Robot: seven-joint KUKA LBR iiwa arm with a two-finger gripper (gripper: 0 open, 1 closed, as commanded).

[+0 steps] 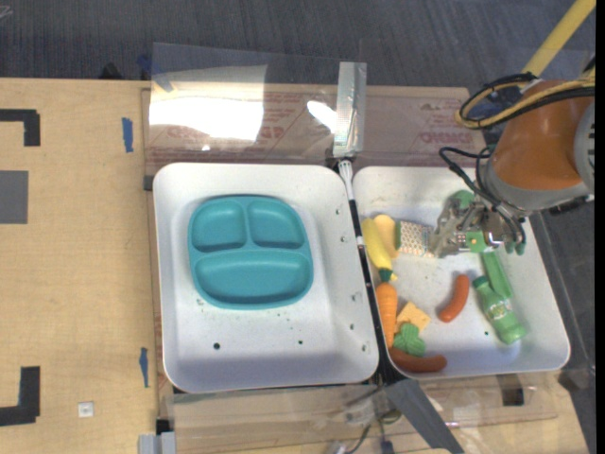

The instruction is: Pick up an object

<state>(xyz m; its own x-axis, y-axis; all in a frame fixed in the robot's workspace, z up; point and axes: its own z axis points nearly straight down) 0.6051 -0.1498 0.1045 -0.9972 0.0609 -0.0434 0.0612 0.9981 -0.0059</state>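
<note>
Two white bins sit side by side on the bench. The left bin (180,348) carries a teal plate (250,252) with three compartments, lying flat a little toward the bin's far left corner; the rest of its floor shows only a few dark specks.

The right bin (548,348) holds the toy food. A yellow banana (380,241) lies along its left edge, with a small chequered piece (411,238) just beside it toward the middle. Below the banana, also against the left edge, lies an orange carrot (387,308). Near the carrot's lower end are a yellow wedge (412,315) and a small green piece (408,337), close together. A dark red sausage (419,363) lies along the near edge, just under the green piece. A second, orange-red sausage (455,297) rests tilted near the middle of the bin. A long green bottle (499,301) lies toward the right edge, running from the middle down toward the near right corner.

The arm (534,154) comes in over the far right corner of this bin, its orange band uppermost. The gripper (461,235) hangs low over the far middle of the bin, between the chequered piece and the top of the bottle, above the orange-red sausage. Green parts show around its metal tip, and I cannot tell whether the claw is open or closed, nor whether it grips anything.
</note>
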